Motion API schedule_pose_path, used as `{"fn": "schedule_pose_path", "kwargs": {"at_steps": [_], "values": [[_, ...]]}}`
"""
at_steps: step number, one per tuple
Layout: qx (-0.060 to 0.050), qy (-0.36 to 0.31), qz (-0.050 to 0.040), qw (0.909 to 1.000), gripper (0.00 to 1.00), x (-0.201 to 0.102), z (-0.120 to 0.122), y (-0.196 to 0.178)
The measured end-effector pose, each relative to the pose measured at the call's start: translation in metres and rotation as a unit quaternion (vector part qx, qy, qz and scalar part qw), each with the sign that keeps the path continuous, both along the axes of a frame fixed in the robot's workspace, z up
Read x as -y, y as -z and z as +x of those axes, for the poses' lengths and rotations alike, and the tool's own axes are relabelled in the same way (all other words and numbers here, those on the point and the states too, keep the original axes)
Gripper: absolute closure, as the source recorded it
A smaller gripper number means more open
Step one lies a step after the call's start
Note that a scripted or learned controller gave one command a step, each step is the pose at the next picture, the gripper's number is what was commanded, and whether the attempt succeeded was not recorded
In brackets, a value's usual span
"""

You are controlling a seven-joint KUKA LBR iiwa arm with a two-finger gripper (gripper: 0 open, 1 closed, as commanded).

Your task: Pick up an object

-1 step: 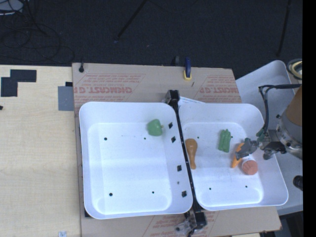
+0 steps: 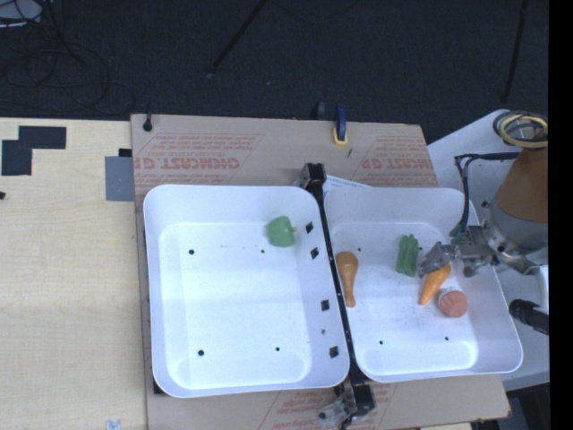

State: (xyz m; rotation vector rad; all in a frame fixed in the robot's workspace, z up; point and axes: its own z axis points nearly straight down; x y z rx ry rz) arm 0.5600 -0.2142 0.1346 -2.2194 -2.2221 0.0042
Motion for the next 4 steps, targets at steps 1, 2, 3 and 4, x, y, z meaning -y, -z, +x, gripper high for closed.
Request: {"fn": "schedule_pose_path", "kwargs": {"at_steps": [1,2,3,4], "values": [[0.000,-0.001,0.0010,1.0000,0.00,-0.002,0.015,0.048],[-0.001,0.000,0.0016,1.0000,1.00,-0.001,0.015,0.038],[0.000,-0.001,0.0015,1.0000,1.00,-0.072,0.036,0.048],[-0.001,0.000,0.0008,1.0000,1.00,-0.134,0.012,0.047]]}}
